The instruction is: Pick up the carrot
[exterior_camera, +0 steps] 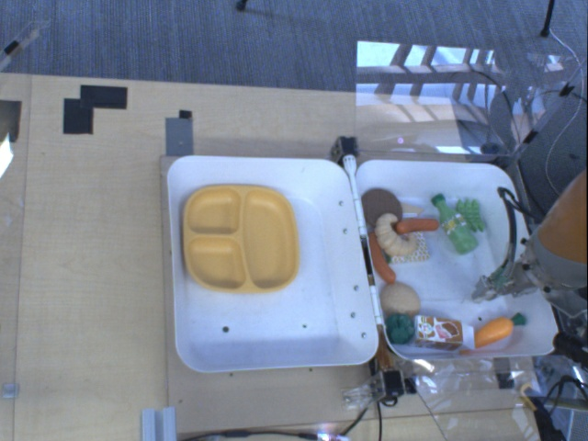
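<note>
Gripper (489,288) and wrist reach in from the right edge of the bench, low over the right-hand white bin (478,171), with the grey arm and its orange band (565,223) above and behind. Whether anything sits in the tool cannot be told from this angle; its metal tip is a small, indistinct shape over the bin's bare floor, and no object is seen in its grasp. The carrot (495,331), orange with a green stub at its right end, lies near the bin's front wall, just below the gripper and apart from it. Touching the carrot's left end is a small carton (438,332), and a dark green piece (400,328) sits at the carton's other side, with a beige round item (401,298) above that. Farther back in the same bin lie a brown round piece (379,202), a pale ridged item (391,237), two red-orange sausages (418,226), and a green bottle (457,228) beside leafy greens (471,212). The left white bin (266,338) holds a yellow divided plate (242,237), well apart from the arm.
</note>
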Motion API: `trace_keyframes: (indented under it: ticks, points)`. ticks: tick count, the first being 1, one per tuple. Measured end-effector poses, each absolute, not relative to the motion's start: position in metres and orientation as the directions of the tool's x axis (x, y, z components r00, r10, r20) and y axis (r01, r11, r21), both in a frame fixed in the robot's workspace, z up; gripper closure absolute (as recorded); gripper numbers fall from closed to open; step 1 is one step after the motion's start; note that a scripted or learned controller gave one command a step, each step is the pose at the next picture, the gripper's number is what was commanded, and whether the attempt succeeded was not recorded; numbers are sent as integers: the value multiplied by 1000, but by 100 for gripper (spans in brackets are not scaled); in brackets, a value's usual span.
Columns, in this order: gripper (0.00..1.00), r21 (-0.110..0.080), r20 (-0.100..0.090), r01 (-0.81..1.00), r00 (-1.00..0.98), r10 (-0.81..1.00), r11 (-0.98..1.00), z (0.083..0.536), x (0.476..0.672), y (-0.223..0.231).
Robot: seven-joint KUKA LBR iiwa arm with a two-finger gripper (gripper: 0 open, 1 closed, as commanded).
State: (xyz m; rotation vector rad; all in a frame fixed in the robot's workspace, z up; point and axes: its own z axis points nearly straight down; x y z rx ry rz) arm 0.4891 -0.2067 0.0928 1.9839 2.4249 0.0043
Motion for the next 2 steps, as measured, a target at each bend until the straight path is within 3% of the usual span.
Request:
trace_keyframes:
  ticks: [1,2]
  points:
    - [0,8,-14,814,-581,814,581,90,491,-208]
    - [0,0,-20,414,-910,414,910,90,492,-209]
